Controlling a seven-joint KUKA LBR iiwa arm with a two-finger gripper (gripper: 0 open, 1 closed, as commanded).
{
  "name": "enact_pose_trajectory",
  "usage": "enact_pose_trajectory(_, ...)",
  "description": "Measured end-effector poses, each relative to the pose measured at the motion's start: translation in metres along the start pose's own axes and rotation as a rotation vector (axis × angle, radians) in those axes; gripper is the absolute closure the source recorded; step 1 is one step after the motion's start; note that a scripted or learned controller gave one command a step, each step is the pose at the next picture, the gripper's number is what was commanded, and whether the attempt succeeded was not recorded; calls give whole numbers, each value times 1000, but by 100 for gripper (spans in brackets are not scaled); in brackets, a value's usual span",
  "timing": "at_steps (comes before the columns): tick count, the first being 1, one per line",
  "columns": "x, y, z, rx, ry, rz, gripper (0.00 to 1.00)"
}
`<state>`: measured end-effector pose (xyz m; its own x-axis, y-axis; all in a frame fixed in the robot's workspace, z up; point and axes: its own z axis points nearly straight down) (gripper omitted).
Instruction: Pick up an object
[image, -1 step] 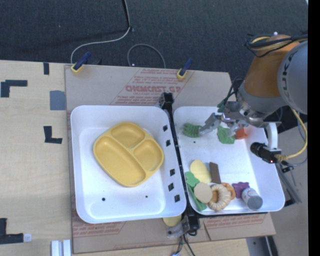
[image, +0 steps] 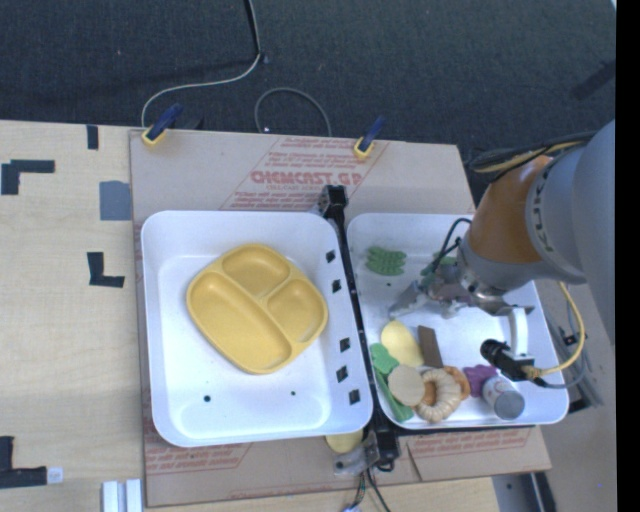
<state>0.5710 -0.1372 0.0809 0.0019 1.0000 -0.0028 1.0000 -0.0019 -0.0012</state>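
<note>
A pale wooden bench (image: 60, 330) with black marks carries a brown cardboard sheet (image: 290, 180) against dark carpet (image: 400, 60). On the cardboard sit the left white bin (image: 160, 400), holding a yellow divided plastic plate (image: 257, 306), and the right white bin (image: 545, 405). The grey arm (image: 545, 215) reaches over the right bin's middle; I cannot tell the state of the gripper (image: 440, 290). Small toy foods (image: 430, 380) cluster along that bin's near edge.

Divided plate (image: 257, 306) in left bin (image: 160, 330)
</note>
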Motion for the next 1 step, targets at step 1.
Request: enact_pose_trajectory(1, 35, -73, -6, -10, -1, -2, 0)
